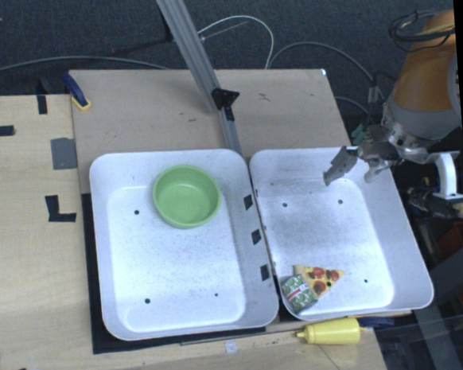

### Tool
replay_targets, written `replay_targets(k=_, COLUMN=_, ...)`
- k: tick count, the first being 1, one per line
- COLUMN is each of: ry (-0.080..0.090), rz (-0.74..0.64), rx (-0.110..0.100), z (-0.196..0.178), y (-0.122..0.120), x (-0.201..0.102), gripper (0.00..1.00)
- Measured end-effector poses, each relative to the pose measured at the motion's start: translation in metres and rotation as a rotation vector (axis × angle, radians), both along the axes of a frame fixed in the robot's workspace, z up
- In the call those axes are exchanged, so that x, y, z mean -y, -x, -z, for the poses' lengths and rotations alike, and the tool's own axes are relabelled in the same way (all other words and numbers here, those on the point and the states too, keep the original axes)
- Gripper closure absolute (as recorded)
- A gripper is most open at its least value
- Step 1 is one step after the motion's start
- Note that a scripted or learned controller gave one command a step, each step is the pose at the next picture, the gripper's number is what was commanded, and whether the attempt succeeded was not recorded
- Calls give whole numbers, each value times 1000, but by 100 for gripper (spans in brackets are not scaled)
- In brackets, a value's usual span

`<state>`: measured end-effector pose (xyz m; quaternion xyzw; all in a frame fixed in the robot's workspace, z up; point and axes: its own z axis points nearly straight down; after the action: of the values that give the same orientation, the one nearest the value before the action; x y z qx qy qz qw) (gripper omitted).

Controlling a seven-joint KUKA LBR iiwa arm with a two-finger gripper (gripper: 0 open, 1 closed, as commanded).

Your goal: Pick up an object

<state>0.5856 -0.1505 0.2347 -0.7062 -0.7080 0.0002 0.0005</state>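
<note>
A slice of toy pizza [320,276] and a small green packet [297,292] are lying touching each other in the right bin's [395,239] near left corner. The gripper [356,165] is hovering with fingers spread, holding nothing, above that bin's far right corner, well apart from them. Grabbing there may be failing against the bin wall. A green bowl [186,196] is sitting in the left bin [128,292]. A yellow bottle [332,333] is lying just outside. No writing is readable.

Pale green bowl [186,195] in the white, dark-speckled left bin [125,308], yellow bottle [332,333] at lower centre, pizza slice [319,278] in yellow, red and green, tan wooden bench [30,260], orange arm [426,77] at upper right
</note>
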Motion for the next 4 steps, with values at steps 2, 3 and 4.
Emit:
replay_targets(k=2, ry=1, rz=1, rx=-5, z=45, y=3, x=5, gripper=0)
replay_targets(k=3, ry=0, rz=1, rx=-7, z=107, y=-2, x=5, gripper=0)
replay_targets(k=4, ry=3, rz=0, rx=1, z=147, y=-3, x=4, gripper=0)
